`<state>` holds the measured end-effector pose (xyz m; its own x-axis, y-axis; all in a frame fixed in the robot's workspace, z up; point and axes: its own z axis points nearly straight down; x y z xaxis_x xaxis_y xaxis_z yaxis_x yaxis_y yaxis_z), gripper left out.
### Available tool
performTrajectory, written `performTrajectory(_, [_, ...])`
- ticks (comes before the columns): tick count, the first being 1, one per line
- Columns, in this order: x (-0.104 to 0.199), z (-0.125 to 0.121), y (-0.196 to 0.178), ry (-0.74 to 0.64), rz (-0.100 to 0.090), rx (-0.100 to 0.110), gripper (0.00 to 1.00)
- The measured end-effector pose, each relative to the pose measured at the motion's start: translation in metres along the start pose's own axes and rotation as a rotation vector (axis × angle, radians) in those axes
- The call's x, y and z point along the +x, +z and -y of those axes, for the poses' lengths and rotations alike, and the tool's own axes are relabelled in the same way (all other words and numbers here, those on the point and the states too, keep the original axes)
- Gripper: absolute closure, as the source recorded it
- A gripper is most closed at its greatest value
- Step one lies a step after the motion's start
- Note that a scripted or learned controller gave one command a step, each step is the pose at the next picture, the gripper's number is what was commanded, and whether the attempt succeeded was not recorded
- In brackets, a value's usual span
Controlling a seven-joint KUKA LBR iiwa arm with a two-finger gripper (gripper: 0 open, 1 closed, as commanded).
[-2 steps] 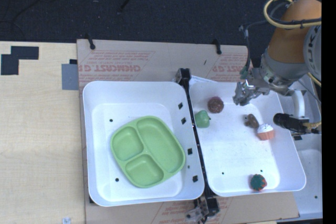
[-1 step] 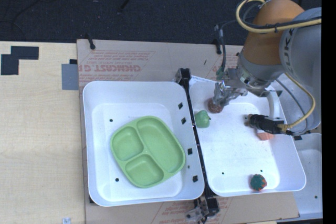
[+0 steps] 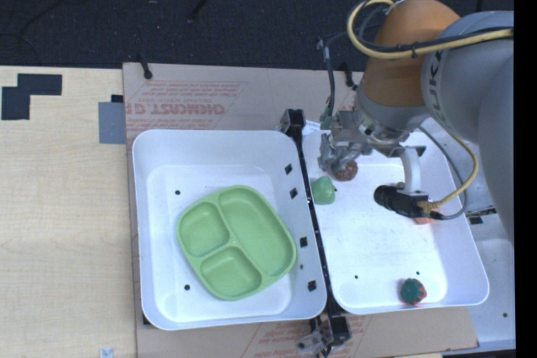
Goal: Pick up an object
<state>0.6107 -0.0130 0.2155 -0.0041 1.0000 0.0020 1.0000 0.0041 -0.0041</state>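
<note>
Brownish round object (image 3: 345,170) between gripper (image 3: 339,165) fingers.

My arm (image 3: 470,71) runs off the right edge, so its base is cut away. My wrist covers the far end of the right bin (image 3: 457,264). A small brownish object (image 3: 345,170) sits at my gripper (image 3: 336,163); too blurred to tell what it is or whether it is held. The small teal and red thing (image 3: 412,290) is too small to identify. The cardboard's (image 3: 193,101) print is blurred.
</note>
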Motion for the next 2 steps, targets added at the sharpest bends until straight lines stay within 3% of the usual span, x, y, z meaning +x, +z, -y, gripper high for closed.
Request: performTrajectory(2, [0.105,-0.007,-0.006,0.000,0.001,-0.002,1.00])
